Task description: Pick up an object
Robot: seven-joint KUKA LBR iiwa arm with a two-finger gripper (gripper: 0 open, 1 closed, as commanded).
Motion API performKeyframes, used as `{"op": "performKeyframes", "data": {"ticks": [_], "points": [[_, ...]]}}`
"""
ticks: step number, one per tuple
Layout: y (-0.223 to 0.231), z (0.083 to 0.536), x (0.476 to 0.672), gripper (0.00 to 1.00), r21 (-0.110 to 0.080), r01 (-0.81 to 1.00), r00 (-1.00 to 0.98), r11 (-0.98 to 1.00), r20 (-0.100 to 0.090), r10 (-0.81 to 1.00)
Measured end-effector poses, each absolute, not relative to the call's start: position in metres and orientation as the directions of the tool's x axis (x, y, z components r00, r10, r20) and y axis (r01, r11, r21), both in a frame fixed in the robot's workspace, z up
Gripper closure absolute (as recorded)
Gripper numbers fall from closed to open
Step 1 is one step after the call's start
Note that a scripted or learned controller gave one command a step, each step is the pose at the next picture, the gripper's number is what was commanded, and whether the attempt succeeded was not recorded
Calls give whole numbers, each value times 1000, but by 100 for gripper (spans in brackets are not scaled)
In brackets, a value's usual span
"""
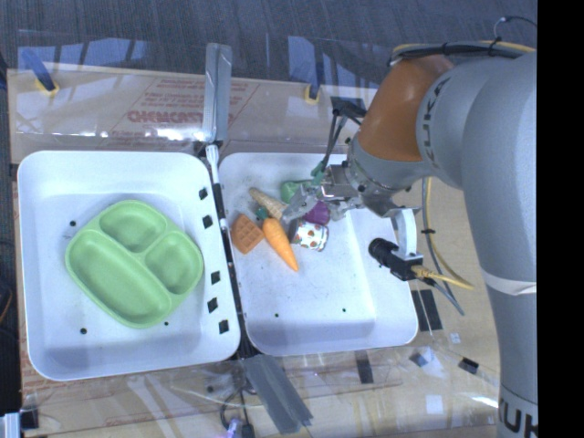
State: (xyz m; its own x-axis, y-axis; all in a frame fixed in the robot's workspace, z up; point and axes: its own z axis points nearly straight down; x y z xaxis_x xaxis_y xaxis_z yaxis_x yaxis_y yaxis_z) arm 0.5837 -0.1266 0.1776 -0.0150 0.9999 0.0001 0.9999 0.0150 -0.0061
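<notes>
In the right bin point(347, 322), a small pile of toy food lies at the back left. It holds an orange carrot point(281, 243), an orange waffle-like piece point(245, 234), a tan cone point(265, 202), a green piece point(291, 190), a purple piece point(318, 213) and a white piece with red spots point(311, 236). My gripper point(304, 204) is down in this pile, between the green and purple pieces, right above the carrot's top. The wrist hides what lies under it.
The left bin point(55, 336) holds a green divided plate point(134, 261). A raised divider point(219, 245) separates the two bins. The front and right of the right bin's floor are bare white. The arm point(474, 126) fills the space to the right.
</notes>
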Motion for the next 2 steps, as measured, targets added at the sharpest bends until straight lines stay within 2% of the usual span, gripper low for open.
{"op": "performKeyframes", "data": {"ticks": [1,2], "points": [[-135,94,583,0,0,998,-58,58,1,998],[-136,107,584,100,2,998,-61,61,-2,998]]}}
